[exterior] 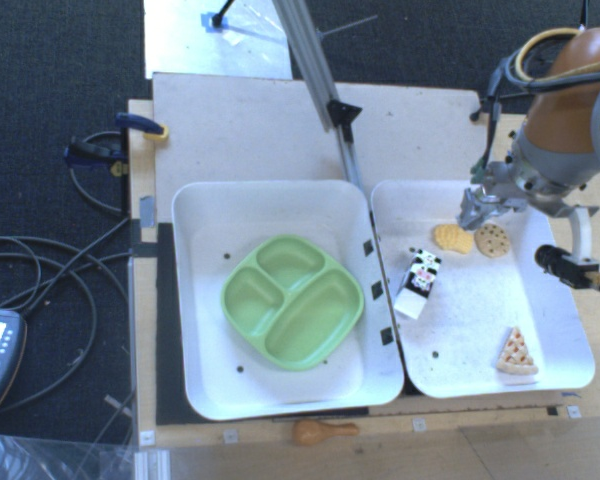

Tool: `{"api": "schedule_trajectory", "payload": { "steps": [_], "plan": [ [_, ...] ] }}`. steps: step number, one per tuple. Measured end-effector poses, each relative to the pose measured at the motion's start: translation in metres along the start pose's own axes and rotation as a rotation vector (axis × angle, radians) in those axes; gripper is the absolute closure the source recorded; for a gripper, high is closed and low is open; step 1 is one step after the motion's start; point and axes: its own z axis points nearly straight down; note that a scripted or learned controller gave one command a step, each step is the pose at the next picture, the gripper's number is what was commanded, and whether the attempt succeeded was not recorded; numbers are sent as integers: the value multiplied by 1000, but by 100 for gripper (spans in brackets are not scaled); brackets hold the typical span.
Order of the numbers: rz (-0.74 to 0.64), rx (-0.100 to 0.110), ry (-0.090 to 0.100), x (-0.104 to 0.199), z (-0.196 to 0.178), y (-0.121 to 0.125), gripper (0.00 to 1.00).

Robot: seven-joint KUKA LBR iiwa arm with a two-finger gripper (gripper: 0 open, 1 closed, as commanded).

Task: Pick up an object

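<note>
Grey metal two-finger gripper (477, 211) low in right shallow white plastic bin (560, 358), at 12 o'clock of bin floor; finger state cannot be told. Just beside it: round tan wafer (452, 238) touching speckled round cookie (492, 240). Black-and-white carton (419, 282) at 9 o'clock. Triangular pizza slice toy (516, 353) at 5 o'clock. Left bin (200, 368) holds glossy green three-compartment tray (292, 301).

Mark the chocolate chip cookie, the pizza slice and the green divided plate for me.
Chocolate chip cookie (492, 239): camera view, centre of its top face.
Pizza slice (517, 353): camera view, middle of the wedge.
Green divided plate (238, 320): camera view, left outer rim.
</note>
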Motion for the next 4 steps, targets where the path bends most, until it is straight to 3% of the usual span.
{"api": "schedule_trajectory", "payload": {
  "steps": [2,4],
  "plan": [
    [-2,0,1,102,9,-42,100],
    [-2,-2,2,204,-24,-93,100]
  ]
}}
